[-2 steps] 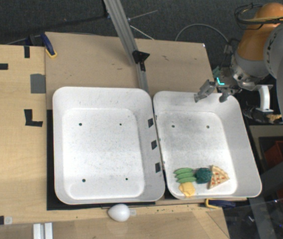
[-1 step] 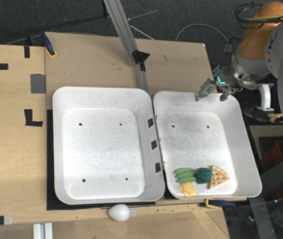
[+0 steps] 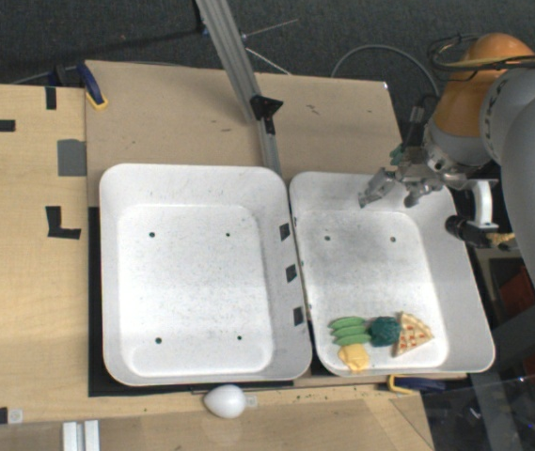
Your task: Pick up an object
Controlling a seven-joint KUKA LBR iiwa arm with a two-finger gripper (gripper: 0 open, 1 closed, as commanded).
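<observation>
In the right bin [image 3: 455, 280], near its front edge, lies a small cluster of toy food: a green pea pod [image 3: 348, 327], a dark green broccoli piece [image 3: 384, 329], a pizza slice [image 3: 413, 333] and a yellow piece [image 3: 354, 355]. My gripper [image 3: 394, 190] hovers over the bin's far edge, well away from the cluster, open with nothing between its fingers.
The left bin [image 3: 192, 271] sits beside the right one. A white egg-shaped object [image 3: 226, 401] rests on the bench in front of the left bin. A slanted metal rail [image 3: 239, 69] rises behind the bins. The arm [image 3: 493, 92] fills the upper right.
</observation>
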